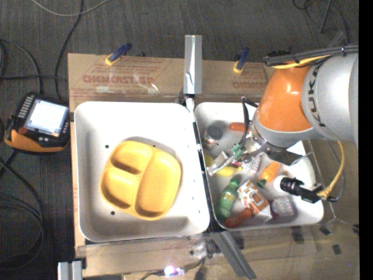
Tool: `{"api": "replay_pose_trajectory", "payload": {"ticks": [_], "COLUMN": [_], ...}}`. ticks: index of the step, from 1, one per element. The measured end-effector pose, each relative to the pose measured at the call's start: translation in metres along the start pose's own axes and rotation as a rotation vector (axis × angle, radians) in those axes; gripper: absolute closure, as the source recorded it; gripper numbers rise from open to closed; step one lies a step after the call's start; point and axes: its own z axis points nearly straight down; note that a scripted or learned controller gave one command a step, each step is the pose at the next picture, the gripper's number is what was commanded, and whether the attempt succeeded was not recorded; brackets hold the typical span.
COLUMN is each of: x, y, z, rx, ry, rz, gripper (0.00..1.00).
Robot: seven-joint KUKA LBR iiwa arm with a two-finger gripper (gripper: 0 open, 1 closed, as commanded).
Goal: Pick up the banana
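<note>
In the right bin [315, 212], my gripper [224, 162] hangs low over the left-centre of the clutter, below the orange band of the arm [285, 107]. A small patch of yellow, which looks like the banana [229, 171], shows just under and beside the gripper; most of it is hidden by the gripper and other items. I cannot tell whether the gripper touches it.
The left bin [93, 127] holds a yellow divided plate [141, 178]. Around the gripper lie a green bottle [226, 196], a printed carton [254, 196], a red item [239, 217], an orange bottle [270, 171], a grey cup [213, 134] and an orange stick [237, 127]. A teach pendant [39, 122] sits far left.
</note>
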Motion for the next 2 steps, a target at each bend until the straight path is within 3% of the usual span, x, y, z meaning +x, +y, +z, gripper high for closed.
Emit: {"api": "replay_pose_trajectory", "payload": {"ticks": [1,2], "x": [0.0267,0.0271], "y": [-0.0142,-0.0137], "z": [-0.0001,-0.0065], "rx": [0.001,0.005], "ry": [0.000,0.003], "rz": [0.018,0.022], "gripper": [0.00,1.00]}}
